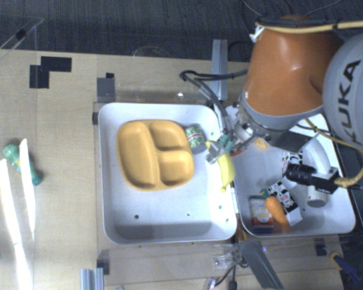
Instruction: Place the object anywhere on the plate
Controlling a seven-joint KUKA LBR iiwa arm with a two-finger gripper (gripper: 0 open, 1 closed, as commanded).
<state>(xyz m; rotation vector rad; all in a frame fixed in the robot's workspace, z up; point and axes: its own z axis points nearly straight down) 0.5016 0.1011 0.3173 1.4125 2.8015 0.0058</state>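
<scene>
Claw (221, 145) pinches — it seems — a banana (226, 169) beside the can (195, 137), near plate (155, 154).

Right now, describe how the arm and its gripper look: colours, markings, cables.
The arm is light grey and rounded, with black KUKA lettering on its casing. A broad orange band wraps the section above the wrist. Thin black cables loop from the wrist area, and a yellowish cable trails along the lower side. The gripper is small, dark metal with teal-green parts.
</scene>
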